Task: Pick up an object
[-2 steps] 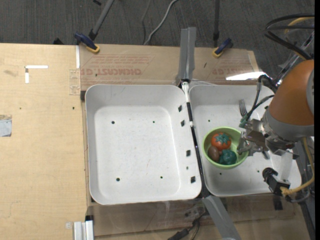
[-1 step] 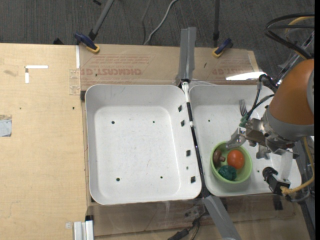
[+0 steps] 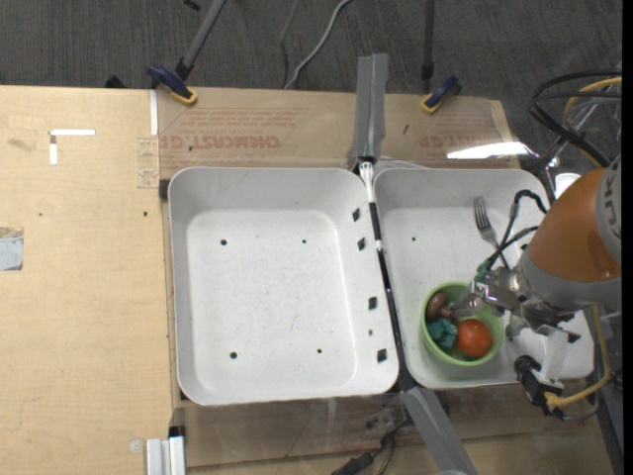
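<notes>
Pale wooden bench (image 3: 79, 265), with a brown cardboard sheet (image 3: 257, 137) printed in red letters laid under the far edge of both bins and pinned by two blue-and-yellow clamps (image 3: 173, 84). Beyond the bench, dark grey carpet (image 3: 99, 18) crossed by a white cable (image 3: 326, 23) and thin stand legs. White tape marks (image 3: 67, 139) on the wood at far left.

Left bin (image 3: 267, 285): white, shallow, dotted with small dark holes. Right bin (image 3: 435, 236): joined to it along a grey centre rail (image 3: 371, 117). Against the right bin's near wall, a green bowl (image 3: 435, 346) holding an orange-red ball-like thing (image 3: 475, 338), a teal piece (image 3: 444, 334) and a brownish piece, too small to name. Just beyond the bowl, a metal fork (image 3: 483, 222) lying on the bin floor.

Grey arm with orange band (image 3: 584, 231) reaching in from the right, gripper (image 3: 492, 295) poised at the bowl's far right rim, close over the contents. Cannot tell how the claw is set: blurred and crowded by cables.
</notes>
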